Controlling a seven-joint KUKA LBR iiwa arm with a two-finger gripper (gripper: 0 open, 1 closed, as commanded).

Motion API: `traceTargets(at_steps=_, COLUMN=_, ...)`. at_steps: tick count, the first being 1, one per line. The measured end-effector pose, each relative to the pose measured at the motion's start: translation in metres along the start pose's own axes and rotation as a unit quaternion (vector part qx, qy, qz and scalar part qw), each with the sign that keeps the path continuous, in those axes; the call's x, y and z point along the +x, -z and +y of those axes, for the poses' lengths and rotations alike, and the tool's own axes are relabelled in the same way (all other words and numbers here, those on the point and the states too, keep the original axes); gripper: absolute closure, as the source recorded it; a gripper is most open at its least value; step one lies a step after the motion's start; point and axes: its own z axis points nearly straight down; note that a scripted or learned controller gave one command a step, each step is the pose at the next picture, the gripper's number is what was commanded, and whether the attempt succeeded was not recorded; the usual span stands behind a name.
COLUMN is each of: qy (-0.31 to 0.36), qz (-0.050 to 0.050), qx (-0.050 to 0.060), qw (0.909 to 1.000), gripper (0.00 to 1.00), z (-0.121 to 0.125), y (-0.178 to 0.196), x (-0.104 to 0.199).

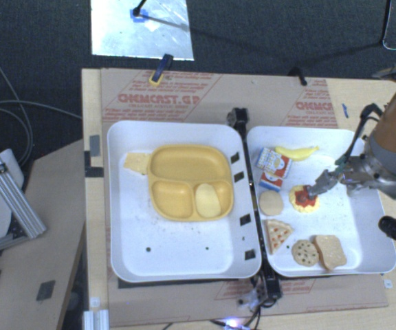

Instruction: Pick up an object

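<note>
The right bin (370, 232) holds several toy foods: a yellow banana (296, 152), a small red and white carton (272, 168), a round tan biscuit (271, 203), a pizza slice (278, 235), a cookie (304, 253), a slice of bread (331, 251), and a yellow disc with a red top (302, 199). My gripper (313, 191) reaches in from the right and its tip sits right over the red-topped disc, touching or just above it. The fingers' spacing is too small to make out.
The left bin (122, 253) carries a yellow divided plate (184, 177) with a pale oval piece (208, 200) in one compartment and a tan cracker (137, 162) beside it. A black divider (249, 184) runs between the bins. A yellow and blue tool (160, 69) lies behind.
</note>
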Motion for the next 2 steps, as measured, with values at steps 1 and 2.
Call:
traceTargets(at_steps=1, qy=0.002, qz=-0.003, qx=-0.003, qw=1.0000, gripper=0.00, z=0.050, y=-0.106, x=0.034)
traceTargets(at_steps=2, qy=0.002, qz=-0.001, qx=-0.006, qw=1.0000, gripper=0.00, z=0.107, y=-0.109, x=0.010)
